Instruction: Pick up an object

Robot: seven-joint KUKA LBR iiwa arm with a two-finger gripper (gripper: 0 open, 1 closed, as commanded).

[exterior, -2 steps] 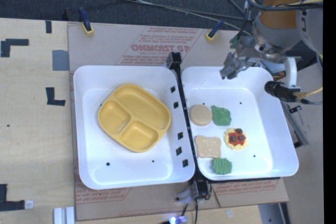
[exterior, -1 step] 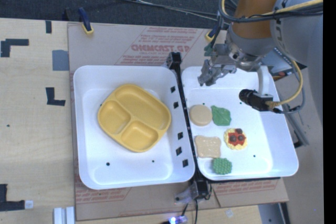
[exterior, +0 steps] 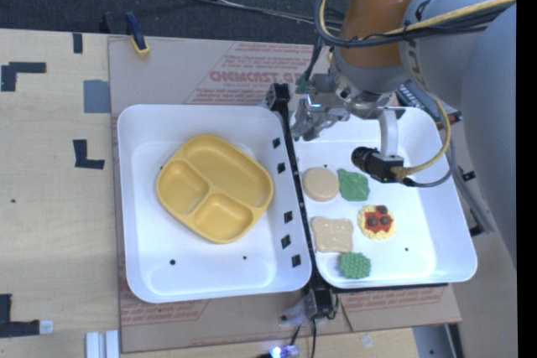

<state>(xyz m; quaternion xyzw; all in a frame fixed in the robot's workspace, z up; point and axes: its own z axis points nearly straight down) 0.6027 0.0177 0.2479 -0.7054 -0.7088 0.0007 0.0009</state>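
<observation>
Arm (exterior: pixel 470 21) cut off at right edge, right bin (exterior: pixel 419 264) far rim hidden beneath it, tool fingers seemingly obscured

Glossy white plastic bins (exterior: pixel 134 205) sit on matt brown cardboard (exterior: pixel 243 75). The yellow tray (exterior: pixel 214 187) looks smooth, semi-gloss plastic. The arm's orange band (exterior: pixel 382 4) shines; the green piece (exterior: pixel 355 266) looks bumpy.

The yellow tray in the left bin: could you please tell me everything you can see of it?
The yellow tray is a rounded, plastic-looking dish with three compartments, one long and two smaller. It lies flat, open side up, turned at an angle in the left bin, near the middle. Its compartments hold nothing, and only the bin floor touches it.
</observation>
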